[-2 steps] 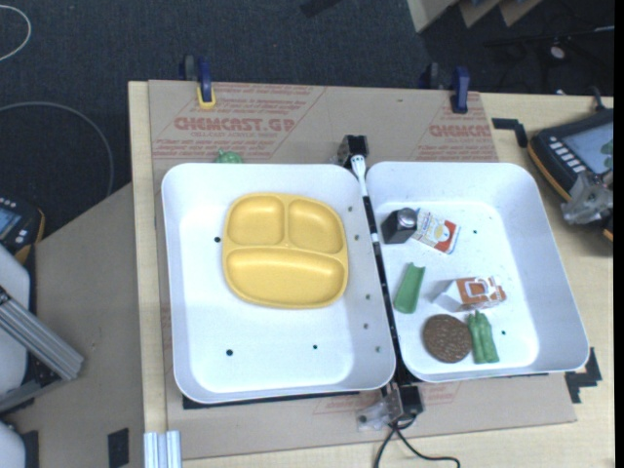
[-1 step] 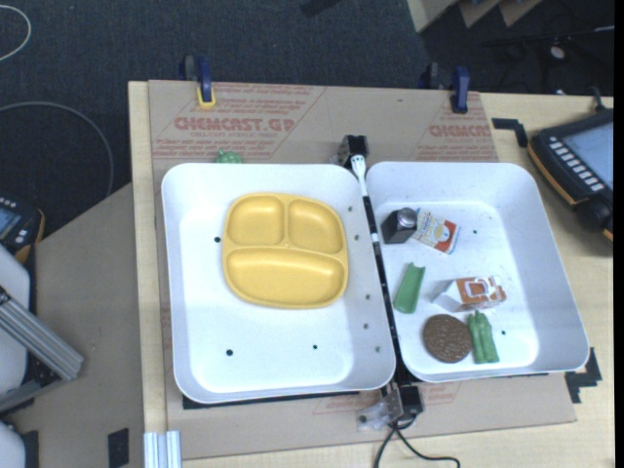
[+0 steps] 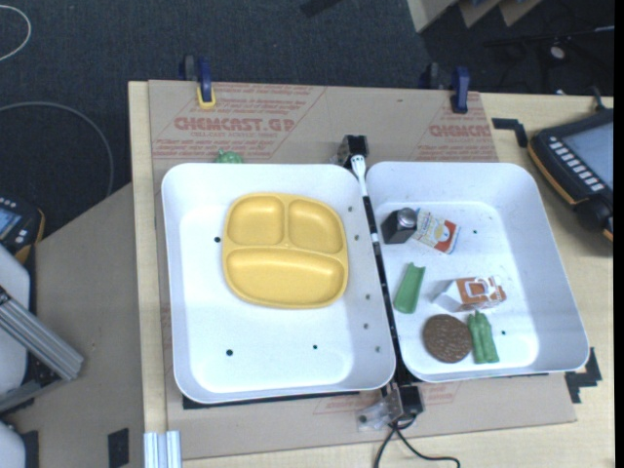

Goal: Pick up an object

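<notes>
Camera view: gripper's jaw state can't be told. Right bin [image 3: 546,222] holds approx. six small items; left bin [image 3: 195,291], yellow tray [image 3: 286,251].

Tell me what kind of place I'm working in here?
Most likely a robotics lab bench set up for picking trials. Two white bins sit side by side on a clamped board, one holding a yellow divided tray, the other small toy items, and a teach pendant lies alongside.
</notes>
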